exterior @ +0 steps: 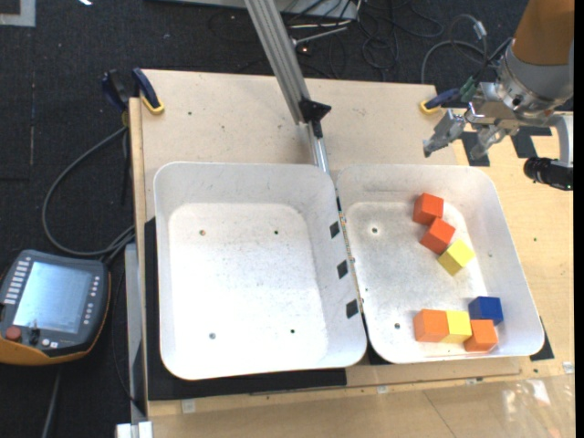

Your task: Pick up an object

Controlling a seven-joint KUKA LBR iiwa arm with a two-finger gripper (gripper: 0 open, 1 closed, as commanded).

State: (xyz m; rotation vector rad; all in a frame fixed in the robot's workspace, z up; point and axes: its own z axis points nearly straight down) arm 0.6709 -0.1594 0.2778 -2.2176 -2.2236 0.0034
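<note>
Claw (pixel 459 140) hovers over the far rim of the right bin (pixel 383 336), its fingers spread apart and gripping nothing (no contact with any block). Nearest the camera, an orange block (pixel 432 325) lies in the bin's near corner beside yellow and blue ones; farther back, two red-orange blocks (pixel 432 221) lie just beneath and nearward of the claw, likeliest targets.

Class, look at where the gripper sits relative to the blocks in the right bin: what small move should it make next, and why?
Probably move the gripper forward over the right bin, toward the upper orange block. It hangs open above the bench beyond the bin's far rim, with nothing between its fingers, and that block is the nearest one.
</note>
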